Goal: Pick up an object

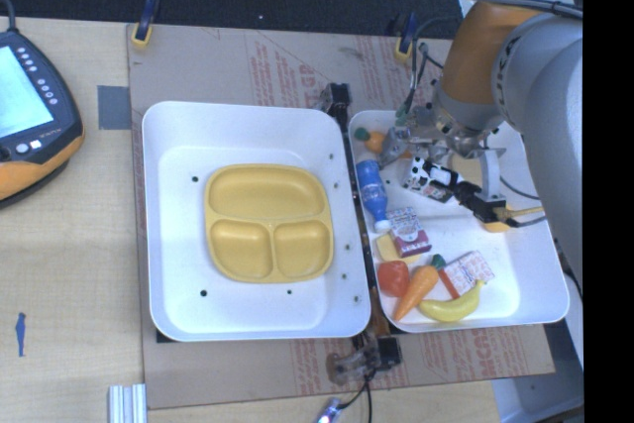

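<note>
Wooden bench under a sheet of printed cardboard carries two shallow white bins side by side, the cardboard clipped at its far edge, probably so nothing shifts between tries. A left bin holds a yellow divided tray lying flat in its middle. A right bin holds the small things to choose from: a blue bottle along its left wall, a small packet beside it, a red tomato-like piece, a carrot, a banana and a red-and-white packet crowded at the near end, and a black-and-white cow-patterned toy toward the far end. The arm reaches in from the right, and the gripper hangs low over that far end, just above the cow-patterned toy, apparently lined up on it; whether its jaws are apart or together I cannot tell. Nothing looks lifted yet, so the pick seems not yet made
</note>
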### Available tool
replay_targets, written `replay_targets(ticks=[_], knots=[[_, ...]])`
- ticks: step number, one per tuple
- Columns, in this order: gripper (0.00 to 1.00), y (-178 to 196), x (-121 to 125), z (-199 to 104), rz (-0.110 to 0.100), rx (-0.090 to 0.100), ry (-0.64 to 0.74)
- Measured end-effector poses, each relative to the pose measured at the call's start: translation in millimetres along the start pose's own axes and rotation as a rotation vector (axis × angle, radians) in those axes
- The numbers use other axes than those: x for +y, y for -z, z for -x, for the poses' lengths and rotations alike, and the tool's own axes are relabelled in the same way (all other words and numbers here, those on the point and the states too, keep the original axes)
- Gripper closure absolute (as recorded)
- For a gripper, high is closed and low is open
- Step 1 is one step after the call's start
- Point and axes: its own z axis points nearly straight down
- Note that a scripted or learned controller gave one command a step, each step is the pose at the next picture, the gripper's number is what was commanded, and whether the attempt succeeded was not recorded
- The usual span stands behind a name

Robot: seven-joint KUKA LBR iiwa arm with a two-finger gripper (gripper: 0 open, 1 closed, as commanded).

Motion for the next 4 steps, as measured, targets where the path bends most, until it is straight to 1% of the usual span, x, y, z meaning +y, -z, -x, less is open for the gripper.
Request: replay_targets(ticks=[3,4], knots=[[0.00,3,0,1,0.001,0.003,0.001],[0.00,21,0,-2,0.001,0.007,0.002]])
